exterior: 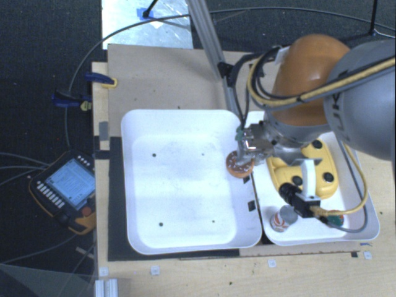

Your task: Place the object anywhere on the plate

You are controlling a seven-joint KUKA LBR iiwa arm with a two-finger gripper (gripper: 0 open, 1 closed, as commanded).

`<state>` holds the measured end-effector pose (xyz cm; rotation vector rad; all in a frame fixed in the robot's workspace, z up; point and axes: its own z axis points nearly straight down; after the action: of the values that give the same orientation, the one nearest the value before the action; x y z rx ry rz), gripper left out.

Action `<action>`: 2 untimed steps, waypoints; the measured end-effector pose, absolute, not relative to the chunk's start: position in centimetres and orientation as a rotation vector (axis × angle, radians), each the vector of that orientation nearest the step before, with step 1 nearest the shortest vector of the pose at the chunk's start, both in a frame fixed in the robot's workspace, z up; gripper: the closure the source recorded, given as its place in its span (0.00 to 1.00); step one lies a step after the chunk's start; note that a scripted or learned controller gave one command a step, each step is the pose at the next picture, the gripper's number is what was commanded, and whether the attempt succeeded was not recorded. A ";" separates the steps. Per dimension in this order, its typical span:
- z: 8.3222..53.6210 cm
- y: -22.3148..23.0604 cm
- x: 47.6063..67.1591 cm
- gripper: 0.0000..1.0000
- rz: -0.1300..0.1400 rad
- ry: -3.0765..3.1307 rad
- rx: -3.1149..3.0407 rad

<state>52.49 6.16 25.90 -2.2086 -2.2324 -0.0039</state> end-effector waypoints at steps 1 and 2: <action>23.8 10.9 51.9 1.00 0.000 -2.230 -2.209; 21.9 15.6 49.9 1.00 0.001 -2.230 -2.208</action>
<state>49.91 15.63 21.92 -2.2082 -2.2301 0.0006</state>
